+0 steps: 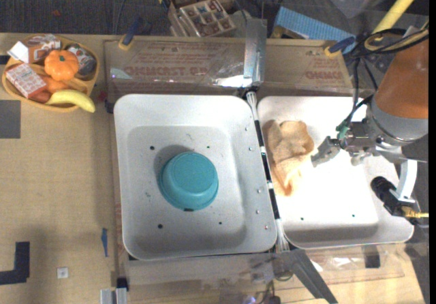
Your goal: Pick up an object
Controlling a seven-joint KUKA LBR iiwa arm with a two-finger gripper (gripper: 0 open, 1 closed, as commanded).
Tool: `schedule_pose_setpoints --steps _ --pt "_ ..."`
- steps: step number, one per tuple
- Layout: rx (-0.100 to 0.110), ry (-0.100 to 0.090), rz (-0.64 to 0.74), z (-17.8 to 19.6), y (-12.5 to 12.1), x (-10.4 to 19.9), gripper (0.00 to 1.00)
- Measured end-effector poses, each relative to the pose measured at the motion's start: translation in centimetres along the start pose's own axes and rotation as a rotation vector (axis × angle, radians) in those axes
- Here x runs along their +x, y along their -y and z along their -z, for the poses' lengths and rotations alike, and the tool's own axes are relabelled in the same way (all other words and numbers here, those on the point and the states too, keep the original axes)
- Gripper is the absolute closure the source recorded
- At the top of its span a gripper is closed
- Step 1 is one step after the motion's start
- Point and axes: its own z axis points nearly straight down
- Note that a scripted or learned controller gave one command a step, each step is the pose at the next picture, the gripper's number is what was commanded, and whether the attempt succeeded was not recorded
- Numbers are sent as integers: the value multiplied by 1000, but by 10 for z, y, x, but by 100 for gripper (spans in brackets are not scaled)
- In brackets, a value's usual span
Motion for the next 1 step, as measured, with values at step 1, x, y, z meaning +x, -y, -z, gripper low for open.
schedule_pose_setpoints --steps 1 --pt "0 1 57 -19 18 45 0"
